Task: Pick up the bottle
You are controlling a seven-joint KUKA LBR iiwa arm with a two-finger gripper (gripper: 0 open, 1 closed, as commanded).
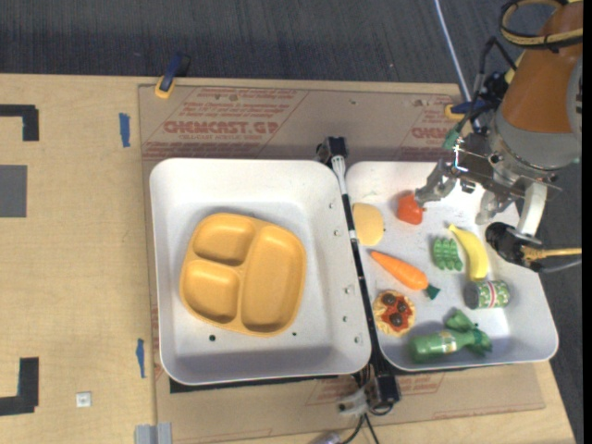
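Green bottle (442,342) near can (488,294), pizza (396,310) | tool (481,192) open, empty, above banana (473,251)

2 white bins (176,276) sit on tan cardboard (277,118) printed with red lettering. In the left one lies a yellow-orange divided plate (245,273). The right one carries a green bottle (442,342), a yellow banana (472,252), an orange carrot (400,268) with a green tip, a red-orange tomato (410,208), a pale cream bun (368,223), a small pizza (396,310) dotted red and black, and a grey-green can (488,294). The arm (546,81) is orange over grey.
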